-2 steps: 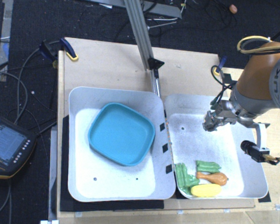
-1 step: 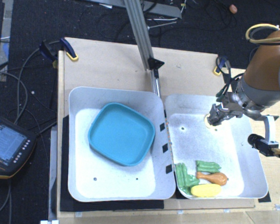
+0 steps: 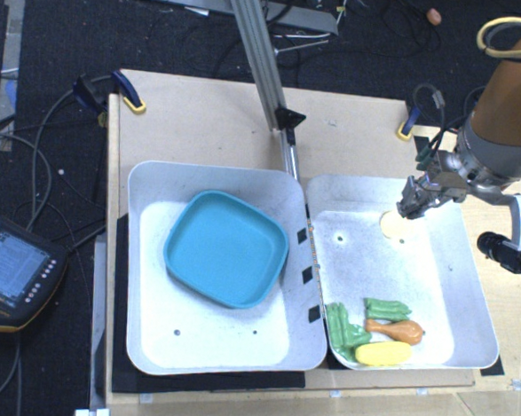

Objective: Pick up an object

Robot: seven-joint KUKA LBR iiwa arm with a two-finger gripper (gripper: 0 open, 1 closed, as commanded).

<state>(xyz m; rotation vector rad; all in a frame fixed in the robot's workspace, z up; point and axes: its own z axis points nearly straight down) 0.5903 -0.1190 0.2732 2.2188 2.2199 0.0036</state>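
My gripper (image 3: 414, 204) hangs over the far part of the right bin (image 3: 468, 288), just above a small pale round disc (image 3: 391, 225) lying on the bin floor. Nothing shows between its tips. Near the front of the same bin lies a cluster of toy food: a green piece (image 3: 387, 308), a second green piece (image 3: 341, 328), an orange-brown drumstick shape (image 3: 396, 329) and a yellow piece (image 3: 382, 353). A blue square plate (image 3: 226, 248) rests in the left bin (image 3: 145, 328).
A slanted metal pole (image 3: 262, 56) rises from the back between the bins. Clamps (image 3: 126, 91) sit at the bench's far corners. A pendant with a screen (image 3: 7, 269) lies on the floor at left, with cables around it.
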